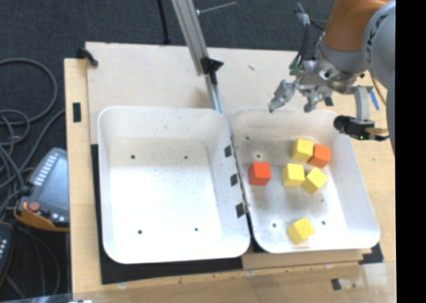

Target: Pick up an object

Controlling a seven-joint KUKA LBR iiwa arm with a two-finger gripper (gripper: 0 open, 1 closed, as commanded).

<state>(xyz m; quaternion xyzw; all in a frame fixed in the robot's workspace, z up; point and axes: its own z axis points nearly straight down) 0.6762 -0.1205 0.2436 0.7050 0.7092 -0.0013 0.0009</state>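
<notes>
Blocks: six, four yellow point(293, 175), two orange point(259, 173), loose in right bin point(359, 192); claw point(297, 100) above far rim, spread open, holding nothing.

Six cubes point(293, 175) in right bin point(359, 182) (left bin point(120, 135) alongside).

no legible text, labels, numbers, signs

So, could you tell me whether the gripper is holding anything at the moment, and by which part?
Nothing is held: the gripper hangs open above the right bin's far rim.
</notes>
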